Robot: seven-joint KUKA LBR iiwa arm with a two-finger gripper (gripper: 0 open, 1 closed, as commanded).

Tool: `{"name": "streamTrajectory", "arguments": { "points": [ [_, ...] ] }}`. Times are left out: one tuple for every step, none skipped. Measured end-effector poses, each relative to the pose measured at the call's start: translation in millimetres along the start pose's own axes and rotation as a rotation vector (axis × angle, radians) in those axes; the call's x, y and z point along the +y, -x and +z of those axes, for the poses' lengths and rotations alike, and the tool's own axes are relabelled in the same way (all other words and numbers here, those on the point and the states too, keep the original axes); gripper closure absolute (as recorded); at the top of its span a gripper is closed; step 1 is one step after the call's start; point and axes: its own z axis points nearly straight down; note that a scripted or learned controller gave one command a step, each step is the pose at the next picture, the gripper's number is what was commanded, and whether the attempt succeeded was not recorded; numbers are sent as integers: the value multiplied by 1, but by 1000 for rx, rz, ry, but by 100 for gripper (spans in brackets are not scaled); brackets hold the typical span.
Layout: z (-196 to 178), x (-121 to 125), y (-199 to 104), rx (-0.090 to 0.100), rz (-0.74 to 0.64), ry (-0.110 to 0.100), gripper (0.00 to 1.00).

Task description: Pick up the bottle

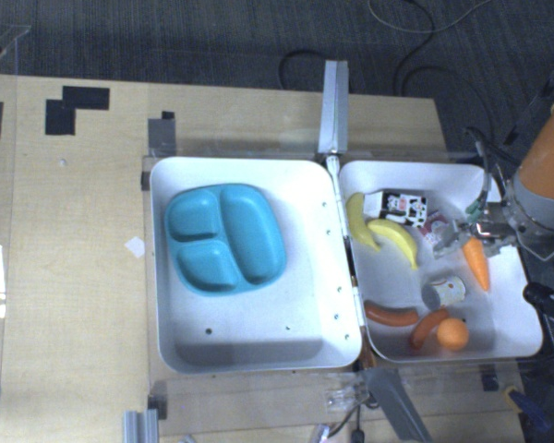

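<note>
**Two bins, one hard-to-spot bottle**

Everything loose is in the right bin (522,338). The left bin (258,349) just has a blue divided plate (226,238) sitting in it.

My best guess for the bottle (440,232) is the clear, crinkly-looking thing with a reddish bit. It's lying on its side mid-bin, just right of the bananas (388,233) and just near of a small printed box (406,208). It's small and see-through, so I can't make out a cap or which way the neck points.

The gripper (483,220) hangs at the bin's right side, close to the bottle's right end, with the carrot (477,264) just near of it. I honestly can't tell if it's open or closed, and I don't see anything held in it.

How I'd expect it to handle:
- Looks like thin clear plastic, so very light, probably empty.
- The walls are likely soft and will dent under a hard squeeze.
- It's smooth and round, so it could roll or squirt out sideways.

I'd close across the body at its middle, square to the long axis. The ends look riskier, and the bananas and box crowd the left side.

Further near, the sausages (392,315) and an orange (452,334) are well out of the way.
</note>
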Motion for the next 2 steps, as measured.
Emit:
{"name": "streamTrajectory", "arguments": {
  "points": [
    [-14, 11, -9, 0, 164, -1, 0],
    [-85, 108, -21, -2, 36, 4, 0]
  ]
}}
